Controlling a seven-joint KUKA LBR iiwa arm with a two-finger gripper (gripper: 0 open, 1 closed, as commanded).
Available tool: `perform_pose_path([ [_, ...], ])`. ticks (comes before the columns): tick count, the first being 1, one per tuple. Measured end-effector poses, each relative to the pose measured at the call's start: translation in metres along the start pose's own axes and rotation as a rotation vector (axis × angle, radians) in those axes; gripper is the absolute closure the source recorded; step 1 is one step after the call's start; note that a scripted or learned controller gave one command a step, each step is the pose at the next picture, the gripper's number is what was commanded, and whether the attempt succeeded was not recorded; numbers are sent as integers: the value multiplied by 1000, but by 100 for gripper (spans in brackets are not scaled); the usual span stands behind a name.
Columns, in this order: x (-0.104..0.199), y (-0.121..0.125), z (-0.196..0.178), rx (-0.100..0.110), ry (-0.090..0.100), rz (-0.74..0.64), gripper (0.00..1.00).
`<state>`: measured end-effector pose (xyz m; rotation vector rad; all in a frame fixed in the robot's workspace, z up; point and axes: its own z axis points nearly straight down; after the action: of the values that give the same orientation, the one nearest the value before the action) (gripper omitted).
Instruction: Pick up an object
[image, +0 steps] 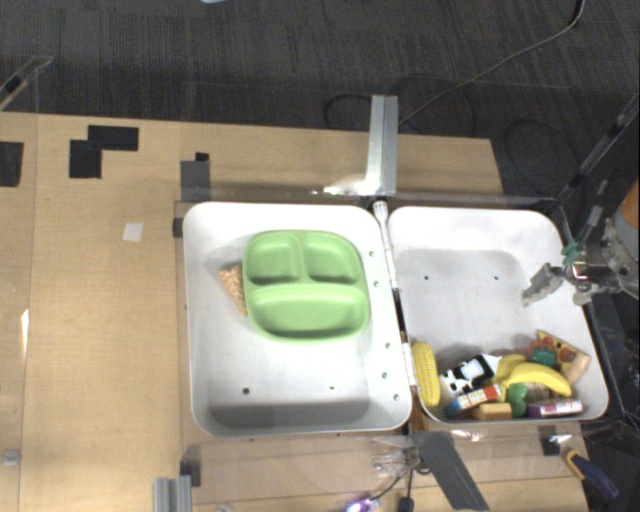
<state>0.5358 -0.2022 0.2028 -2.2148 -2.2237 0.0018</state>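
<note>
A pile of small objects lies in the near corner of the right bin (470, 250): a yellow corn cob (426, 372), a banana (536, 377), a black-and-white toy (466, 375), a purple tube (553, 408) and a wooden toy (555, 350). My gripper (561, 289) hangs over the right bin's right side, above and behind the pile. It is open, and white bin floor shows between its fingers. It touches none of the objects.
The left bin (215, 380) holds a green divided plate (303, 283), with a tan textured piece (233, 288) tucked at its left edge. A metal post (384, 145) stands behind the divider between the bins. Cables run along the bench's right edge.
</note>
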Motion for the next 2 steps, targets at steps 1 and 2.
perform_pose_path([
  [1,-3,-25,110,-2,0,-16,0],
  [2,-4,-25,110,-2,0,-16,0],
])
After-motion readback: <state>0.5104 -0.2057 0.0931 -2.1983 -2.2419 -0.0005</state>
